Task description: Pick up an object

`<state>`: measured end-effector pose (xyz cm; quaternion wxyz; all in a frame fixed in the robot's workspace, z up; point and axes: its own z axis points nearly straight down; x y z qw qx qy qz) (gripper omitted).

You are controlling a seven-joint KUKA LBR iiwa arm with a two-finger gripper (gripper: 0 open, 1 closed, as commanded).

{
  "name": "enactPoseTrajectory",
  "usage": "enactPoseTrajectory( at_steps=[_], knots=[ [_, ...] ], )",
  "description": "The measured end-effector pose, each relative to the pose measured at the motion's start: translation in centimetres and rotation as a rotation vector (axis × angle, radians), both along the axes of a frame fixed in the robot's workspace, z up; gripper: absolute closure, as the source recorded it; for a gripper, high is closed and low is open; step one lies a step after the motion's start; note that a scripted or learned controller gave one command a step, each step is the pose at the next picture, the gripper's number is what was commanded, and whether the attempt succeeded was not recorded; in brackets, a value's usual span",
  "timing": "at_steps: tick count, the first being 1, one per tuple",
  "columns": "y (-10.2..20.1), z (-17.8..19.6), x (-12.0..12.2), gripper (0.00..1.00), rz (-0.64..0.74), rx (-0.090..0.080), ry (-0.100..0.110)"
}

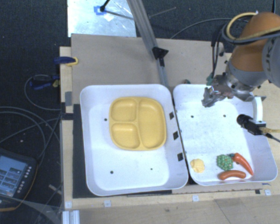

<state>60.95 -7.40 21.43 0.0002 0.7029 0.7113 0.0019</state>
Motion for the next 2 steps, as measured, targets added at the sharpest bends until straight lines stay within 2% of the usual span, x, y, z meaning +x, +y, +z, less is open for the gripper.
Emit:
enactPoseTrajectory(
  at_steps=[1, 2],
  knots=[
    [5.5, 1.5, 1.0, 1.00, 0.000, 0.000, 0.000],
    [11.0, 0.6, 2.2, 1.00, 0.000, 0.000, 0.000]
  ],
)
